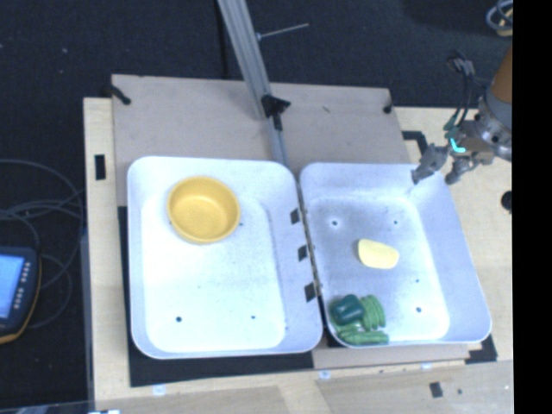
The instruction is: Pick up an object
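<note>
A pale yellow lemon-shaped object (378, 254) lies near the middle of the right bin (431, 231). A green object (359, 315), dark at one end and ribbed at the other, rests in that bin's front left corner. A yellow bowl (203, 209) stands upright at the back of the left bin (216, 309). My gripper (438, 168) hangs over the right bin's back right corner, far from all three objects. Its two fingers are spread apart with nothing between them.
A slanted metal pole (248, 54) rises from behind the bins at the back centre. Black clips (304, 253) sit along the seam between the two bins. A handheld pendant (13, 287) with cables lies off the bench at the left.
</note>
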Motion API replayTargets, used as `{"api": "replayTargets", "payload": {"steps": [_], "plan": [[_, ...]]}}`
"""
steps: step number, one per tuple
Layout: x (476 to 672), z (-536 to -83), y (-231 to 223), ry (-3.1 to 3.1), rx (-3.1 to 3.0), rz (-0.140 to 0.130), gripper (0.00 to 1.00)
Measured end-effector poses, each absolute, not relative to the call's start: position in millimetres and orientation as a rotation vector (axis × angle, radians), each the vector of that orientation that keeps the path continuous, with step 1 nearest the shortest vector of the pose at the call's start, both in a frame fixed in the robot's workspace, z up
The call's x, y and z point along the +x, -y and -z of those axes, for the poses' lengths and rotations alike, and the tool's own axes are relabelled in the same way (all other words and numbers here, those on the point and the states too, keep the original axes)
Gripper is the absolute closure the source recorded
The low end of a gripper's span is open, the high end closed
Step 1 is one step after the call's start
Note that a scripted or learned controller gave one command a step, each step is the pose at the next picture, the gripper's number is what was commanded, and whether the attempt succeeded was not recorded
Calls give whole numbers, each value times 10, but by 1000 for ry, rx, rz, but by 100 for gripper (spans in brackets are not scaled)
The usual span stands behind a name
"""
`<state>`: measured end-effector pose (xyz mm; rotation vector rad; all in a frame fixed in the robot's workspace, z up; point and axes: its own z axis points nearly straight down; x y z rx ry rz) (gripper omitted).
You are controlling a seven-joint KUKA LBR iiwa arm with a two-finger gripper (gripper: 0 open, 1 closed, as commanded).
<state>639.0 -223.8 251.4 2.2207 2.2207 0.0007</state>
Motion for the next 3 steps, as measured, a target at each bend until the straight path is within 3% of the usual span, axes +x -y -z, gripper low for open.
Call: {"api": "replayTargets", "payload": {"steps": [1,3], "plan": [[6390,-2514,2238,-2221,2221,-1,0],[6291,-1396,2276,-2223,2224,4,0]]}}
